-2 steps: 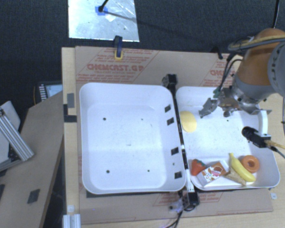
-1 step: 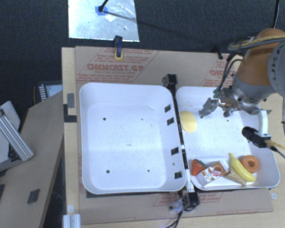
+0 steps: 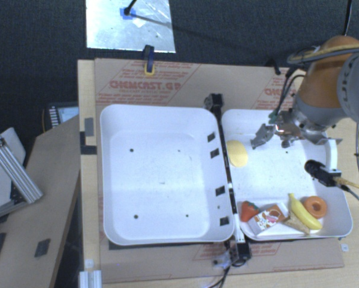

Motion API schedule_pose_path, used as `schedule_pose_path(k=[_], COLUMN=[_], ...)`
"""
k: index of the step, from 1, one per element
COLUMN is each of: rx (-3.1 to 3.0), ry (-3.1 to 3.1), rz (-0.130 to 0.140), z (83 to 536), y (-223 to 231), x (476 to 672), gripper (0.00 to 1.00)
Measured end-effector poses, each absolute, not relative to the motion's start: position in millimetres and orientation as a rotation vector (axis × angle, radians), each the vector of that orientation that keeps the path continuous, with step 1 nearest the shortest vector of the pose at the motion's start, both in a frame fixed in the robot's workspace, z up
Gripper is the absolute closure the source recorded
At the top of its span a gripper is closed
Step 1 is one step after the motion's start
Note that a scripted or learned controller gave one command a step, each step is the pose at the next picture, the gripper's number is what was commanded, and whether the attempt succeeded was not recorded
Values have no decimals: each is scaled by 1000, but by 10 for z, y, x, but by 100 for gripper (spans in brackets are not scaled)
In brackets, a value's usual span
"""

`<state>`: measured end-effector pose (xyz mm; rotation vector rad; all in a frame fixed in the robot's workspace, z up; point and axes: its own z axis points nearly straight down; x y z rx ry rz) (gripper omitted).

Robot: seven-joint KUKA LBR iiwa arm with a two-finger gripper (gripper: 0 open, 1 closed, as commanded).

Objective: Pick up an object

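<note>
i see the hand (image 3: 264,137) hovering over the right bin (image 3: 287,179), holding nothing; whether it's wide or narrow i cannot tell. a yellow lemon (image 3: 237,153) lies just left of it; banana (image 3: 303,212) sits near the front edge.

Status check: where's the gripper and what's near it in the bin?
Gripper over the right bin, far end, nothing seen between its fingers. Yellow round object nearest, by the bin's left wall. Banana, orange ring, snack packet clustered at the near edge.
</note>
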<state>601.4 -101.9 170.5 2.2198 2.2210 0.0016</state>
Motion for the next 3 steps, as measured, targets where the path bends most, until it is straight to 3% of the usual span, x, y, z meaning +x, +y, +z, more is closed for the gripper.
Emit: schedule_pose_path(k=[1, 2, 3], rx=[2214, 2216, 2213], ry=[2229, 2225, 2226], rz=[0, 1, 4], z=[1253, 1275, 1384], y=[-825, -838, -837], x=[6154, 6155, 6163], gripper=[0, 0, 100])
